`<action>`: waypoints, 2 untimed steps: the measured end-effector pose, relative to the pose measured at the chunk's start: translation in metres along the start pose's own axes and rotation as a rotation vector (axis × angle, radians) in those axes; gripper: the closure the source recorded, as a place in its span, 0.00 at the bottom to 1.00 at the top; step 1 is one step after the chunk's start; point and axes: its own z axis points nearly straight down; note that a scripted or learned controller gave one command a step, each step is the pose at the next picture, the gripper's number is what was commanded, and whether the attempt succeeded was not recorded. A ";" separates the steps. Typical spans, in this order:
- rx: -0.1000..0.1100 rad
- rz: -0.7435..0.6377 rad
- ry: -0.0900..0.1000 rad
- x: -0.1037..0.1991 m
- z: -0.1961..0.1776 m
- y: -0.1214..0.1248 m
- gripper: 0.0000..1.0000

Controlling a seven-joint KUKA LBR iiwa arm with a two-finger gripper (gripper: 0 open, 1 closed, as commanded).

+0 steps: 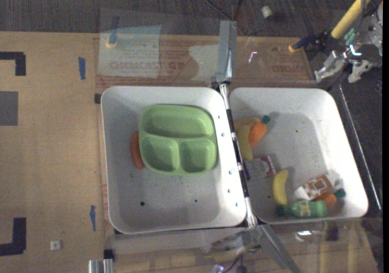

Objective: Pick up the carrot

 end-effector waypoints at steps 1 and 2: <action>0.000 -0.001 -0.001 0.004 0.122 0.002 0.00; 0.001 -0.016 0.001 0.054 0.142 0.001 0.00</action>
